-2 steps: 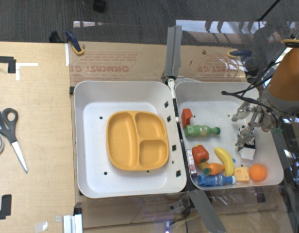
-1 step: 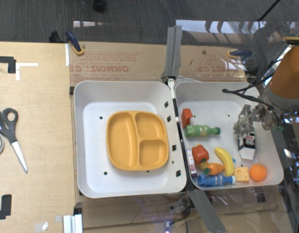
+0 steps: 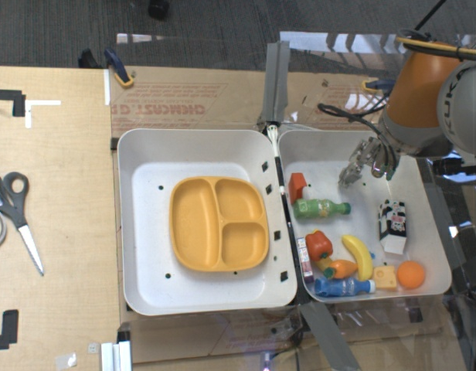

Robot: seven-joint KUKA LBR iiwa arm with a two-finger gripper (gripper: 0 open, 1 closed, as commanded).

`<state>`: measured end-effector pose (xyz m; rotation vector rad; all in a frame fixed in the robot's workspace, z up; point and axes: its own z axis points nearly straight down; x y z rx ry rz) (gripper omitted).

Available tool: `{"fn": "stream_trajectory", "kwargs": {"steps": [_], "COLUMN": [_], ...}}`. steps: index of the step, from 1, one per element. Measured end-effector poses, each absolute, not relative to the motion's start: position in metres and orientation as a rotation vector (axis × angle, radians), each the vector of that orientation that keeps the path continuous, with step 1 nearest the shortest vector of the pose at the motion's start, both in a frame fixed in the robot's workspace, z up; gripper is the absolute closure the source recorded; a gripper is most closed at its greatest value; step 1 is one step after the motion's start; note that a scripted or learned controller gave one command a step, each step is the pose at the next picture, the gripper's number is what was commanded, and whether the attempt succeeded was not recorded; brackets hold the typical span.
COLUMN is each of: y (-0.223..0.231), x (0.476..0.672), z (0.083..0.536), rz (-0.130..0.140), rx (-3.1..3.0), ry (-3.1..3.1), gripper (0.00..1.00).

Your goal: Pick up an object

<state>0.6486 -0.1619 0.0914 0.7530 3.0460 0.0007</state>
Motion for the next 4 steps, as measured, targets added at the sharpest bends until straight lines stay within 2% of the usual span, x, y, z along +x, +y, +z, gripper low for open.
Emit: {"fn": "stream_trajectory", "kwargs": {"steps": [1, 2, 3, 4], "y": [-0.208, -0.132, -0.096, -0.145], "x": [0.65, 0.626, 0.629, 0.627], "z": [0.093, 0.091, 0.09, 0.254], "rz": [-0.001, 0.0, -0.001, -0.003], "rx": [0.969, 1.046, 1.304, 1.333], "ry": [2.982, 2.963, 2.86, 2.845], "gripper": [1.0, 1.0, 1.0, 1.0]}}
